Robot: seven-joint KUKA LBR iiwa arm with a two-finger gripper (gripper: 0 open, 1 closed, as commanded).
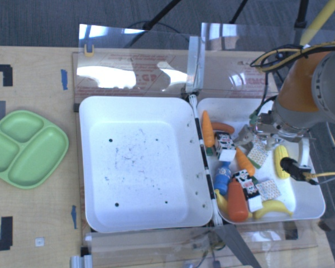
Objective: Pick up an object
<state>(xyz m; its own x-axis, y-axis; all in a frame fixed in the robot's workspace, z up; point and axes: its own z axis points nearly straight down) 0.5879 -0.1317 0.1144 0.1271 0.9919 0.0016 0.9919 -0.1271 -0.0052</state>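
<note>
The right bin (312, 202) holds a heap of toy food. An orange carrot (207, 129) lies along its left wall and a second carrot (244, 161) sits in the middle. A red bottle (237, 201) and a yellow banana (273, 207) lie near the front, and a yellow corn cob (280, 161) lies at the right. Black-and-white cow-patterned blocks (225, 144) and checkered packets (259, 155) are mixed in. My gripper (255, 137) hangs low over the middle of this bin, just above the checkered packet and beside the corn cob. Nothing shows in its grasp.
The left bin (100, 113) stands beside the right one, with a divider wall (203, 149) between them. A green sectioned plate (27, 147) lies on the bench at far left. Clear panels (134, 66) stand behind both bins. Yellow and black cables (276, 56) loop off the arm.
</note>
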